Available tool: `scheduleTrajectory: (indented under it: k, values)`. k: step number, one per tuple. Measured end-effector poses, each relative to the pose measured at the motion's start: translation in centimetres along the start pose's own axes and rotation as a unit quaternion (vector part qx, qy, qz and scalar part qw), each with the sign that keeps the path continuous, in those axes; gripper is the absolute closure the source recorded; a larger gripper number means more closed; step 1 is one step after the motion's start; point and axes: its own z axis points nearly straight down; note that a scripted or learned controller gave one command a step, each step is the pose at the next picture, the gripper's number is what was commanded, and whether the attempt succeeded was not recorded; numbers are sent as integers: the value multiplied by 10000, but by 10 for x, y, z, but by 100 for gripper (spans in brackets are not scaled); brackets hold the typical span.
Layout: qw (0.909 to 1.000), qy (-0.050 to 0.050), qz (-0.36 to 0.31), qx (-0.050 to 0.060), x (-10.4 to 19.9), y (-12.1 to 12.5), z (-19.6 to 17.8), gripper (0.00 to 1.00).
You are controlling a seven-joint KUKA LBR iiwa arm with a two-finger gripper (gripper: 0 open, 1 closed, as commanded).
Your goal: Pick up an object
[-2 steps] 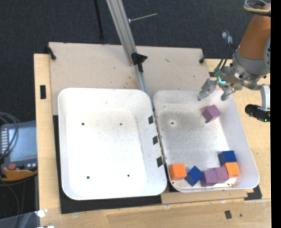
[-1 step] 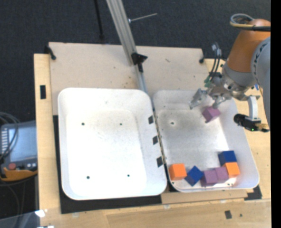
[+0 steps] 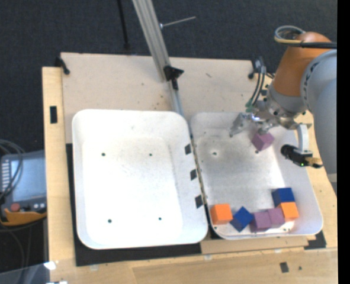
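My gripper point(image 3: 253, 125) hangs over the far part of the right bin point(image 3: 234, 176), on the grey arm with its orange band reaching in from the right. A purple block point(image 3: 262, 140) sits tilted directly under the gripper's right side, touching or very close to it. Whether it is held or resting on the bin floor cannot be told from here. Along the bin's near edge lie an orange block point(image 3: 221, 213), a blue block point(image 3: 242, 218), two purple blocks point(image 3: 268, 219), another orange block point(image 3: 289, 210) and a blue block point(image 3: 283, 196).
The left bin point(image 3: 133, 176) stands beside the right one, with black clips along the shared rim. A slanted metal rail point(image 3: 157, 46) rises from the back between the bins. A pendant and cables point(image 3: 18, 185) lie off the bench at the left.
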Motion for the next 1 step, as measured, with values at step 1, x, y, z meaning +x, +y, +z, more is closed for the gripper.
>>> scheduleTrajectory:
  k: [1]
  values:
    - [10000,44,6,68,1,-3,3,0]
